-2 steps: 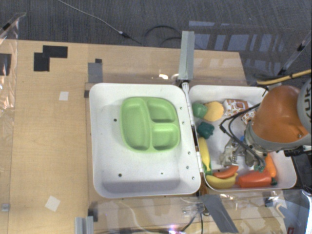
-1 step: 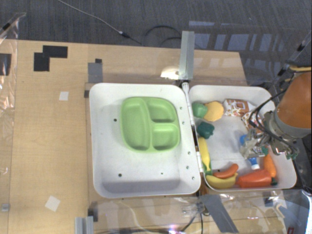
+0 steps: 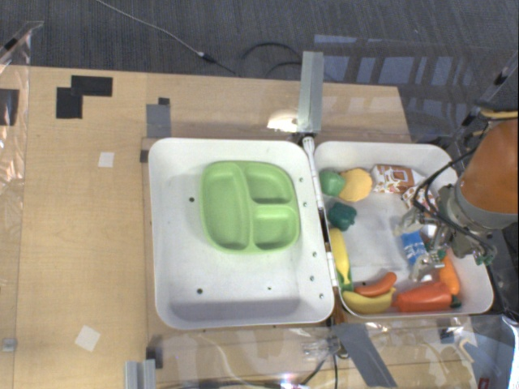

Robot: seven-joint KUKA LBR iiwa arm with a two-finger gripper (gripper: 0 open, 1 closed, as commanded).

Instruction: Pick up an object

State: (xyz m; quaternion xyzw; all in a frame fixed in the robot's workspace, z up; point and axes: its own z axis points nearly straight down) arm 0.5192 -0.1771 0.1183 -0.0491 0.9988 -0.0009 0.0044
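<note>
Both bins [image 3: 162, 217] white. Left one: lime-green divided tray [image 3: 247, 205]. Right one: yellow banana [image 3: 366, 301], orange-red peppers [image 3: 422, 298], dark green pepper [image 3: 340, 215], blue-white packet [image 3: 413, 245], red-white box [image 3: 392, 178]. Bench [image 3: 73, 241] light wood, black patches far left.

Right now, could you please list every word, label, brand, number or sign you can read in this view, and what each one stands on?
No text can be read.
Brown and white packet at the back of the right bin: printing shows, too blurred to read.
Blue and white item beside the gripper: markings too small to read.
Black patches on the bench: plain shapes, no characters.
</note>
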